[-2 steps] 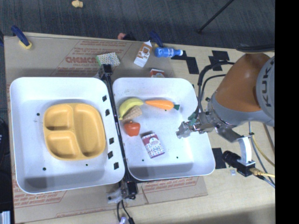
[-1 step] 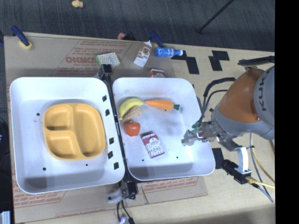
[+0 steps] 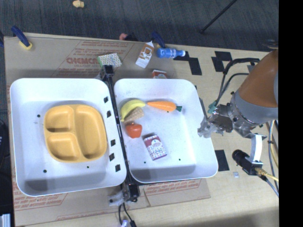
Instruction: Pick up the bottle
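Observation:
The bottle (image 3: 168, 53) is small and blue with a pale cap end. It lies on its side on the bench behind the right bin (image 3: 189, 86), outside both bins. My gripper (image 3: 207, 126) hangs at the right bin's right rim, well in front of the bottle and to its right. Nothing shows in its grasp. The grey arm with its orange band (image 3: 259, 86) comes in from the right.
The right bin holds a banana (image 3: 129, 107), a carrot (image 3: 162, 106), a red fruit (image 3: 134, 129) and a small red carton (image 3: 155, 147). A yellow divided plate (image 3: 75, 131) sits in the left bin (image 3: 19, 93). A small carton (image 3: 145, 55) and a green packet (image 3: 110, 59) lie near the bottle.

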